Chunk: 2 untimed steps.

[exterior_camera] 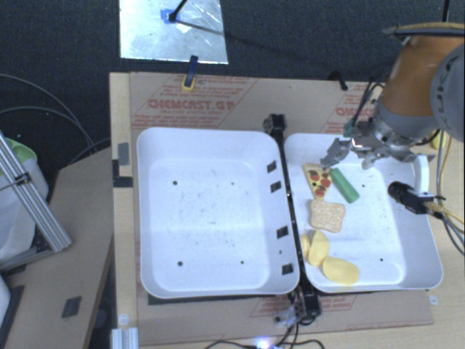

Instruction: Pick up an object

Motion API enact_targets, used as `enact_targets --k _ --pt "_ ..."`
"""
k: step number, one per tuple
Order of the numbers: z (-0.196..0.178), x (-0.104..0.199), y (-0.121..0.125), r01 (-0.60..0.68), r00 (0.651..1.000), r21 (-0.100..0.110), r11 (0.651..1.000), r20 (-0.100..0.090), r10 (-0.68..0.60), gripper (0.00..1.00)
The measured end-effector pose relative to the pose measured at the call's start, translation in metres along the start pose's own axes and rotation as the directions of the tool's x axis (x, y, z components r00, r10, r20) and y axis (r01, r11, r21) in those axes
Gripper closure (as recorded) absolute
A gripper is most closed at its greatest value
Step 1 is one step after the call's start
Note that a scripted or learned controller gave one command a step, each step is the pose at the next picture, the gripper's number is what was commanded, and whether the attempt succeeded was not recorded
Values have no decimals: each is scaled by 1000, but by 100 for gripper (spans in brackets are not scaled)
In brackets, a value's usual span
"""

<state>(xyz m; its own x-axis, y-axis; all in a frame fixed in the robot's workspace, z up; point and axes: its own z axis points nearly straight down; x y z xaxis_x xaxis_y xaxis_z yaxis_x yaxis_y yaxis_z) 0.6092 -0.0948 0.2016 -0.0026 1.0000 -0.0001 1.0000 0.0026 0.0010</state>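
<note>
Several toy foods lie in the right bin point(407, 257): a pizza slice point(317, 180), a green cylinder point(344, 185), a square cracker point(327, 215) and two yellow pieces point(317, 247) point(340, 270). My gripper point(352, 156) hangs over the bin's far part, just above and behind the green cylinder and the pizza slice. Its two fingers point(335, 153) are spread apart and open, with nothing between them. The grey and orange arm point(418, 71) comes in from the upper right.
The left bin point(211, 209) sits beside the right one, with a black divider point(287, 195) between them. A black part with a cable point(407, 195) juts over the right bin's right side. A metal sheet point(173, 20) lies behind the bench.
</note>
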Motion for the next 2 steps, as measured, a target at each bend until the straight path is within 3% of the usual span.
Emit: enact_targets --k 1,2 --pt "82 -13 9 -2 1000 4 1000 0 2 0" --pt "77 -13 10 -2 1000 -1 1000 0 2 0"
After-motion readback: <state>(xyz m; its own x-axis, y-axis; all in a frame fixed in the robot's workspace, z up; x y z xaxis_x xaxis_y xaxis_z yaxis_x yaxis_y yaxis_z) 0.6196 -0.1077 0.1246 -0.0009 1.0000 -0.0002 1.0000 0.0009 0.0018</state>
